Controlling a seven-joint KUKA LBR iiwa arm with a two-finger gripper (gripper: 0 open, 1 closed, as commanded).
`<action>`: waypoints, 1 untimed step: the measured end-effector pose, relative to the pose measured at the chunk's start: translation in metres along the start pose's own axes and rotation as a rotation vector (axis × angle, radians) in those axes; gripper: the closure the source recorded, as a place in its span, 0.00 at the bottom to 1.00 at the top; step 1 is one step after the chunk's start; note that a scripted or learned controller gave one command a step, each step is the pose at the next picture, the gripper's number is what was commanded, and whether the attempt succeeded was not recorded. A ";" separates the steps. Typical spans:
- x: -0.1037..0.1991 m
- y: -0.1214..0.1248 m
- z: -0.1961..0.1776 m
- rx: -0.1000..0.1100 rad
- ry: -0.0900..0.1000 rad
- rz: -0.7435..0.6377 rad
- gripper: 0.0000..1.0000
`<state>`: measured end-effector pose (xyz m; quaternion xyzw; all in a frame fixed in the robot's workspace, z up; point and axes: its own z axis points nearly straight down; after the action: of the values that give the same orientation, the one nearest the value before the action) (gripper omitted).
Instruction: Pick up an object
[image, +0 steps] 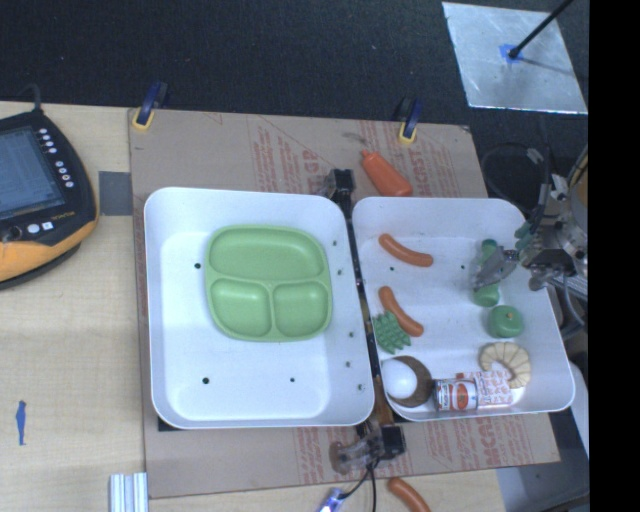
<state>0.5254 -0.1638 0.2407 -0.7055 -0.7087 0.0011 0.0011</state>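
The right bin holds several small items. They are two orange sausages, a leafy green piece, a round green item, a beige scalloped biscuit, a red and white can lying on its side, and a white egg in a brown cup. My gripper hangs low over the bin's right part, directly on a small green object with a darker green piece just behind it. I cannot tell whether that object is held.
The left bin carries a green divided plate. An orange carrot-like piece lies outside the bins at the back, another orange piece at the front edge. A teach pendant rests at far left. Clamps hold the cardboard.
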 end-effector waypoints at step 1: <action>-0.049 0.041 0.052 0.001 -0.003 -0.001 0.00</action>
<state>0.5665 -0.2123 0.1889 -0.7053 -0.7089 0.0025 0.0005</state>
